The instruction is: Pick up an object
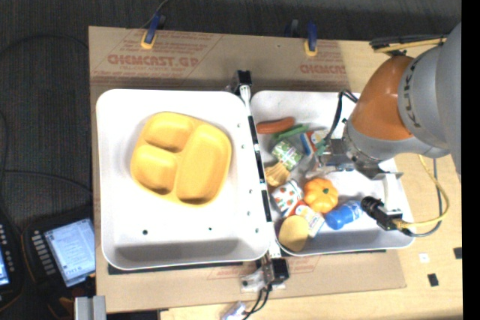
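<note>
**Two bins on a clamped board, arm low over the right one**

A table (442,266) of pale wood stands on dark carpet, carrying a brown board (217,60) held by two clamps, and on it two white bins side by side. The right bin (300,103) holds the loose objects: an orange pumpkin-like toy (322,194) near the middle, a blue piece (343,216) just beside it toward the front, a yellowish round piece (293,232) at the front corner, a red-and-white item (286,196), a green packet (286,154) and a reddish sausage shape (276,124) toward the back. The pincer (328,152) sits low among these, near the green packet; whether it is wide, narrow or gripping anything I cannot tell. The left bin (120,236) holds one yellow divided tray (181,157), lying flat in its middle.
</note>
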`<control>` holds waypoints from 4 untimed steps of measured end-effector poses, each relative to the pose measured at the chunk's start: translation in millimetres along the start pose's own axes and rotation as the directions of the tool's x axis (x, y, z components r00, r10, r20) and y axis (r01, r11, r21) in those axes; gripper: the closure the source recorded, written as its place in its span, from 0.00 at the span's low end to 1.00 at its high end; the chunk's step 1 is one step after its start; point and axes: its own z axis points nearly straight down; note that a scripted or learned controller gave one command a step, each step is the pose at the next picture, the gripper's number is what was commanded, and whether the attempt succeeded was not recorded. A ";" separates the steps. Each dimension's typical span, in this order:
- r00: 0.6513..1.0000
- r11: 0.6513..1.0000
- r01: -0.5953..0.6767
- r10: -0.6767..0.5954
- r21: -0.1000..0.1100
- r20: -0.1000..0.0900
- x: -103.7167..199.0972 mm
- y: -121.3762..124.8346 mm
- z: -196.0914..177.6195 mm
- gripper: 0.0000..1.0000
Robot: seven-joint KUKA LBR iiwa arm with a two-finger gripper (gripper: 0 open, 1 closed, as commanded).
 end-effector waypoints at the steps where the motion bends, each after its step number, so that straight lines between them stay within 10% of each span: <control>1: 1.000 1.000 0.002 -0.002 0.015 -0.006 65.2 41.4 -83.8 1.00; 2: 1.000 1.000 0.002 -0.002 0.014 -0.006 94.0 71.8 -161.5 1.00; 3: 1.000 1.000 0.002 -0.002 0.017 -0.006 94.1 71.4 -160.7 0.00; 4: 1.000 1.000 0.000 0.000 0.019 -0.006 90.0 32.8 -82.6 0.00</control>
